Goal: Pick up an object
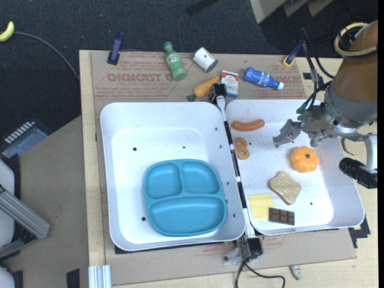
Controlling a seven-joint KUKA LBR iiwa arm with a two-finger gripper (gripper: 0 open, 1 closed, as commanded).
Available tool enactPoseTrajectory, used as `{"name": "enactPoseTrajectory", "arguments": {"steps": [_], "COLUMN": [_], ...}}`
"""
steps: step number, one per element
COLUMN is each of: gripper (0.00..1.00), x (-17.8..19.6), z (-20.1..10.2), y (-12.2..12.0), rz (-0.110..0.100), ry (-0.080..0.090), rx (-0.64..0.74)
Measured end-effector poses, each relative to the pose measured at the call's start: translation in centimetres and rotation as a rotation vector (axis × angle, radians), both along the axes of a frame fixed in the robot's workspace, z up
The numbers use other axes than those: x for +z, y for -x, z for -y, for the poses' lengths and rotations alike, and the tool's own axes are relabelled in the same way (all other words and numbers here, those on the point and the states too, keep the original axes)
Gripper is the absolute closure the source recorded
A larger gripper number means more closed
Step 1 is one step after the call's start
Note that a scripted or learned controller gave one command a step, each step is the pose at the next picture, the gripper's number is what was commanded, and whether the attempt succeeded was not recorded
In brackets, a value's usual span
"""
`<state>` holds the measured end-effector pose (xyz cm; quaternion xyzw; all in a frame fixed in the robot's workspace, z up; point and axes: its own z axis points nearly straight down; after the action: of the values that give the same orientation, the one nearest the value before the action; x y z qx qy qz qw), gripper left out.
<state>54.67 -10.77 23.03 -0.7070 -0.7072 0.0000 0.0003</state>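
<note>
In the right bin (342, 212) lie an orange pumpkin (304, 159), a slice of toast (285, 187), a yellow cheese slice (260, 205), a chocolate bar (281, 216), a sausage (248, 125) and a small pretzel (241, 148). My gripper (300, 139) hangs over the bin's upper right part, just above the pumpkin in the picture. It is open, its two dark fingers spread apart with nothing between them. The sausage lies to its left, well apart.
The left bin (120, 137) holds a blue divided plate (185, 197). Behind the bins on the cardboard lie a green bottle (175, 62), a white can (204, 59), a blue bottle (263, 78), a small carton (228, 83) and a carrot (204, 89).
</note>
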Motion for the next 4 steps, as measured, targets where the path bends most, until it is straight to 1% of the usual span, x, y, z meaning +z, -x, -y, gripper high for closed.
{"name": "enactPoseTrajectory", "arguments": {"steps": [1, 2, 3, 4], "gripper": [0.0, 0.0, 1.0, 1.0], "x": [-4.0, -14.6, -13.5, -14.6], "z": [6.7, 9.0, 9.0, -0.7], "y": [-0.1, -1.2, -1.3, 1.7], "rz": [-0.001, 0.0, 0.003, 0.0], "ry": [0.001, 0.001, 0.002, -0.002], "rx": [-0.001, -0.001, -0.001, 0.002]}}
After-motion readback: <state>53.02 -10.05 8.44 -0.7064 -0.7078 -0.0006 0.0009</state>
